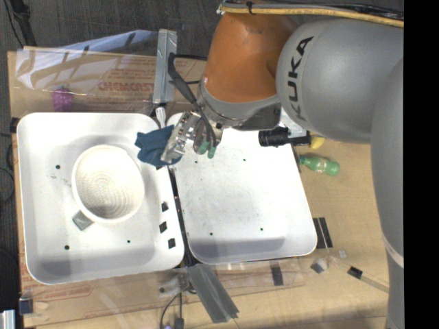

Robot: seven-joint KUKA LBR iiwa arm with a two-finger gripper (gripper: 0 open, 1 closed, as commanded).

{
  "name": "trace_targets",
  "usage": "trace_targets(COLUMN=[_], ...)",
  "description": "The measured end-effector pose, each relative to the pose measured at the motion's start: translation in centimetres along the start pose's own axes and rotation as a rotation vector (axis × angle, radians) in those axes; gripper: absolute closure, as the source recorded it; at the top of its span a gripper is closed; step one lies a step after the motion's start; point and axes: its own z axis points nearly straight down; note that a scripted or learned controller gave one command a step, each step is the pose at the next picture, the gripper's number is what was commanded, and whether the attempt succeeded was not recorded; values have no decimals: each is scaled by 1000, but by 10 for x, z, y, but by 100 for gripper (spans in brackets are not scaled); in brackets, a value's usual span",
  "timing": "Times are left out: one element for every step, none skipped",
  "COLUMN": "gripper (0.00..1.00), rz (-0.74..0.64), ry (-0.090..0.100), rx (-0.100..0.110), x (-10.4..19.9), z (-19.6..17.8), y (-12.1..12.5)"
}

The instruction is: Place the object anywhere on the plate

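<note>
While the hand (194,137) pinches a blue cloth (153,147) near the plate (108,181)
Soft, light, floppy; looks best gripped at a bunched fold

Two white bins (41,252) are seen on a tan cardboard-covered bench (343,204). In the left bin, a cream-white plate (108,181) ringed with fine concentric ridges is found, a small grey piece (81,220) lying at the plate's lower-left edge. Up and right of the plate, a dark blue cloth (152,144) is seen by the silver gripper (195,139). A grey arm (343,74) with an orange band (240,46) and black lettering is shown.
</note>
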Motion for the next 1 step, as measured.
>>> trace_targets(gripper=[100], rz=[-111], ry=[0], rx=[-1], x=[49], z=[-8], y=[66])
